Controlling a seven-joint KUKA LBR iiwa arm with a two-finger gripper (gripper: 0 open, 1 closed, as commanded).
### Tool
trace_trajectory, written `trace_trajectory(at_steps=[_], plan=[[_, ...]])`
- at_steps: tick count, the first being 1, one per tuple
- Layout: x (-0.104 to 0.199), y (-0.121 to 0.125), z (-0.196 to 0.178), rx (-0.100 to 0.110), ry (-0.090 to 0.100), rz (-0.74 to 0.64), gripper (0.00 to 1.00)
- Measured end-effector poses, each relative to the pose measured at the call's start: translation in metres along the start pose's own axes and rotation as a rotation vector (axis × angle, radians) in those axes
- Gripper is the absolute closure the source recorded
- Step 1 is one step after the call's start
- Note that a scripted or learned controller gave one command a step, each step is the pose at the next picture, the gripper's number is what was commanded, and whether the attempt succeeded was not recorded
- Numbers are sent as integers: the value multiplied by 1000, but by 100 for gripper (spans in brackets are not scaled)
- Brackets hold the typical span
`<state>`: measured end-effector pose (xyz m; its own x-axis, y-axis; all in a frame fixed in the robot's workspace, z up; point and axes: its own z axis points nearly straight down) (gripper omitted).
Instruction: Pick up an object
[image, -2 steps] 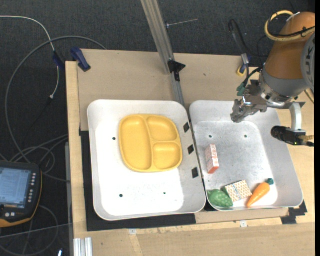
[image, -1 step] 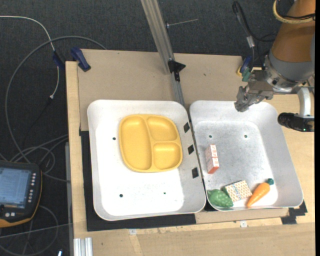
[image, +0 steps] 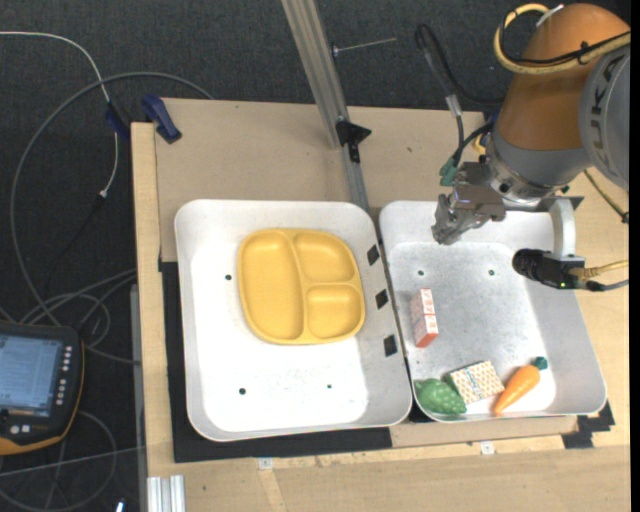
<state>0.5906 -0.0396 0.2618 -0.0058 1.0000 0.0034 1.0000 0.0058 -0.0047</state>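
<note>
Claw (image: 452, 226) state unclear, over right bin (image: 560, 330), carton (image: 425, 317), carrot (image: 516, 388) apart near front

Yellow tray (image: 300, 285) smooth plastic; white bins (image: 200, 300) matt; bench (image: 250, 150) bare wood.

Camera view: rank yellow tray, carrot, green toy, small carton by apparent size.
1. Yellow tray, far the largest, in the left bin.
2-4. Carrot, green toy and small carton, all in the right bin, look too alike to rank; the carrot and carton are longer and slimmer, the green toy rounder.
</note>
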Motion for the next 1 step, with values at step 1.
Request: trace_trajectory(at_steps=[1], plan=[[52,-20,-2,-1,0,-1,100]])
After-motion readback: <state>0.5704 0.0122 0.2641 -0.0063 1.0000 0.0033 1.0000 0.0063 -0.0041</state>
